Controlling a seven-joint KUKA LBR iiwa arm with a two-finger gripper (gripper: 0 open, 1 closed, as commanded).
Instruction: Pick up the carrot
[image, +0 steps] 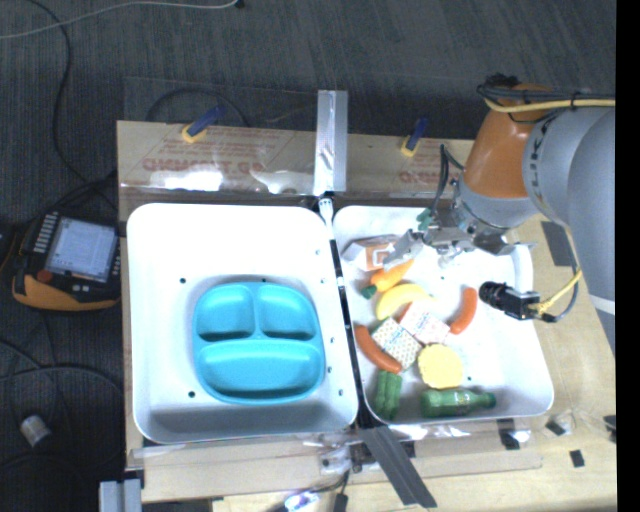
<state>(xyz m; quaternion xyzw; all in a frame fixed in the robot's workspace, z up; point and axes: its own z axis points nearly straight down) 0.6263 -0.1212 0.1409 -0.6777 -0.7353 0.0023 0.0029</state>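
The carrot (393, 273) is a short orange piece with a green end. It lies in the upper left part of the right bin (530, 385), next to a yellow lemon-like piece (400, 298). My gripper (430, 243) hangs over the back of that bin, just above and to the right of the carrot. Nothing shows in its grasp. The grey arm with its orange band (500, 165) comes in from the upper right.
The right bin also holds two orange-red sausages (463, 309) (371, 346), a checkered cracker (398, 343), a yellow round slice (440, 366), a green bottle (455, 402) and a green pickle (388, 392). A blue divided tray (260, 338) lies in the left bin (160, 260).
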